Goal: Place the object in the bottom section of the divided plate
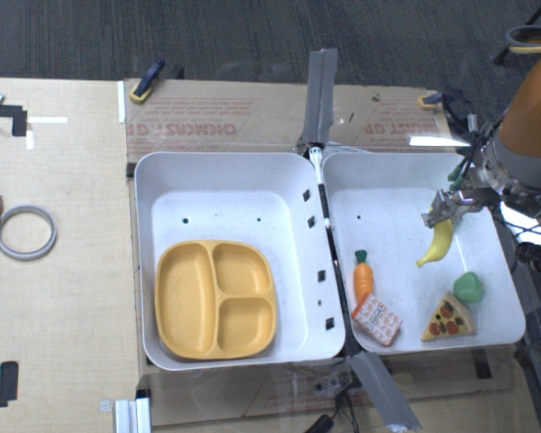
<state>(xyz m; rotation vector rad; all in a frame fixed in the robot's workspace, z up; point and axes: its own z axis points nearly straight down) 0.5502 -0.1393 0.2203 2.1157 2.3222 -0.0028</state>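
Observation:
A yellow divided plate [187,300] lies in the left bin [225,197], towards its front, with one large section on the left and two smaller ones on the right. In the right bin [388,206], my gripper [445,213] reaches in from the right. It is shut on the top end of a yellow banana [436,245], which hangs nearly upright below the fingers. Gripper and banana are far to the right of the plate, across the wall between the bins.
In the right bin also lie a carrot [363,276], a red-and-white packet [377,320], a pizza slice [449,317] and a green lump [469,287]. A tape roll [24,232] sits on the bench at far left. A blue clamp [147,81] is behind the left bin.

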